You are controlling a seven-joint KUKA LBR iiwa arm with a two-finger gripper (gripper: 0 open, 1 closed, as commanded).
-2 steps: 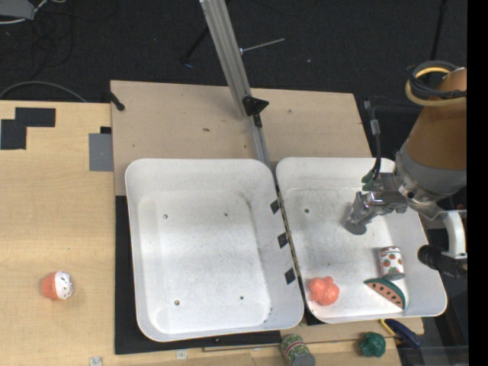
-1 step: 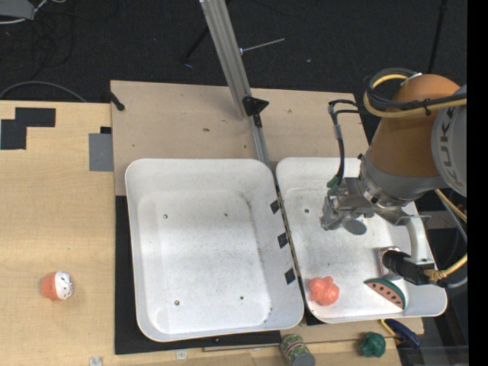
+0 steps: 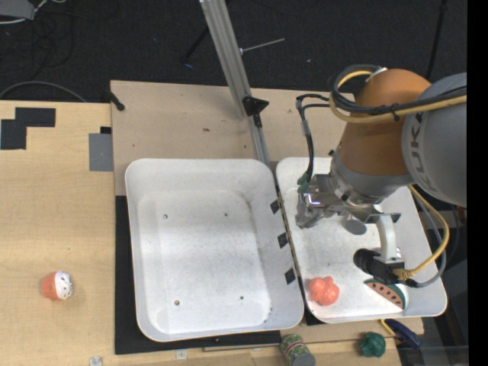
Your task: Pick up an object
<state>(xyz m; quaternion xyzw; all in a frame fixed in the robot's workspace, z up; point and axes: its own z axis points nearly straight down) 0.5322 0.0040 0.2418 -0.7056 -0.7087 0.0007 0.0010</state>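
- Grey KUKA arm's gripper (image 3: 311,208) hangs over the right white bin (image 3: 427,300); finger state unclear, apparently holding nothing.
- Pink-orange lumpy toy (image 3: 323,290) lies near that bin's front edge.

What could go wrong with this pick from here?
1. The pink toy and the watermelon slice lie low in the right bin, apart from the pincer, which hangs near the divider; a descent here may close on nothing.
2. So close to the bin wall, it might hit the rim.
3. The rounded toy could roll away when nudged.
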